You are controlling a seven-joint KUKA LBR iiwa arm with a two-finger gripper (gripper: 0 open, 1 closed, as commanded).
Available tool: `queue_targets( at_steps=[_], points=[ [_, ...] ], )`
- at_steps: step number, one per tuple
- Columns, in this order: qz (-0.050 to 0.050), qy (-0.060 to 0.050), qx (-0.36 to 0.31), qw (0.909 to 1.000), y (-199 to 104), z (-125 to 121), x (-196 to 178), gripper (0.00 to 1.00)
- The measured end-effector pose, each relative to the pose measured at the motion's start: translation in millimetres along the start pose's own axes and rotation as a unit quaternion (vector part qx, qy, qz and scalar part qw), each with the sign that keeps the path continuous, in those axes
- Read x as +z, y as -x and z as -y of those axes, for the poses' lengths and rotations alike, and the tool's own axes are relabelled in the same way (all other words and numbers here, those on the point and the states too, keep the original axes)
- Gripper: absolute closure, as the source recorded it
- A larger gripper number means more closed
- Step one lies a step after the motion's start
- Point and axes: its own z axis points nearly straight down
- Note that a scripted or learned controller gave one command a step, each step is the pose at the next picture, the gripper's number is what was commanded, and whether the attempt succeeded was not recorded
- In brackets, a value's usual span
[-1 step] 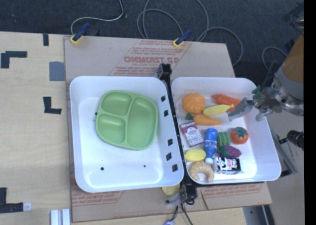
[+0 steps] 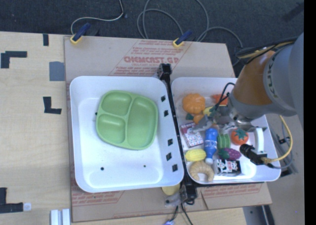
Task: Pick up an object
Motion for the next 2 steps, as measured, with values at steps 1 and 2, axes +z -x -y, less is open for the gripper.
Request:
queue_targets(
  at_steps=[1, 2],
  points=[
    [0.006, 0.011, 0.003, 0.9999, -26.7, 1.1, 7.3, 0.0],
    [0.002, 0.014, -0.003, 0.9999, -88.4, -102.1, -95.5, 0.0]
  ],
)
